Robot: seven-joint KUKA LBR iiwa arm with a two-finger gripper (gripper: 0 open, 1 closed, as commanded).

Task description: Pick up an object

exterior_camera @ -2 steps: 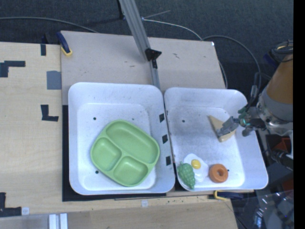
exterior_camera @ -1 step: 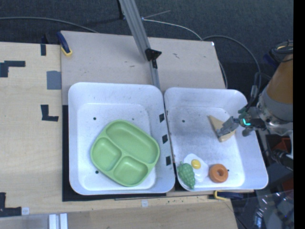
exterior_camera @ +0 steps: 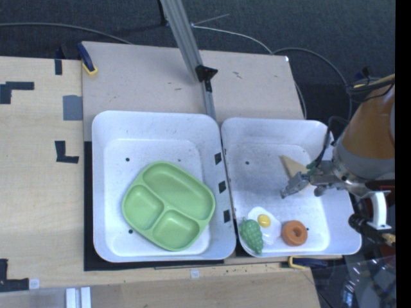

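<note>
A: What occupied the left bin (exterior_camera: 103, 172)?

B: A green divided plate (exterior_camera: 168, 205), at 6 o'clock of centre.

A: And the right bin (exterior_camera: 270, 130)?

B: Along its 6 o'clock edge lay a fried egg (exterior_camera: 266, 221), a green vegetable (exterior_camera: 252, 236) touching it at 8 o'clock, and an orange doughnut (exterior_camera: 295, 233) at 3 o'clock. A tan wedge (exterior_camera: 292, 165) lay near centre.

A: Gripper status?

B: The gripper (exterior_camera: 290, 188) hung just beside the wedge at 5 o'clock, holding nothing visible; its opening could not be determined.

The arm (exterior_camera: 369, 140) reaches leftward, its gripper (exterior_camera: 292, 188) angled low.
</note>
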